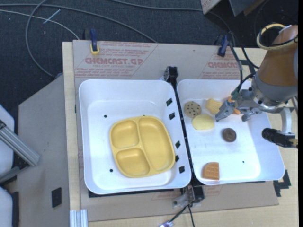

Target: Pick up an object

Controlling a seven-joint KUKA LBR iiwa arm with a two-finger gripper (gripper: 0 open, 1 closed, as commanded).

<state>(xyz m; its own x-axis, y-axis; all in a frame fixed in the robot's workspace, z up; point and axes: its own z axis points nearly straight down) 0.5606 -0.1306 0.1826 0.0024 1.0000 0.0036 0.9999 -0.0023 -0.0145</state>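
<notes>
I hover my pincer, fingers apart and holding nothing, just above the brown disc, and must descend next.

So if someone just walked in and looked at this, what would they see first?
Probably the big yellow divided plate in the left bin. Next, the grey and orange robot arm reaching in from the right, its end effector over the right bin, close to little food pieces like a spotted cookie and a pale yellow lump.
</notes>
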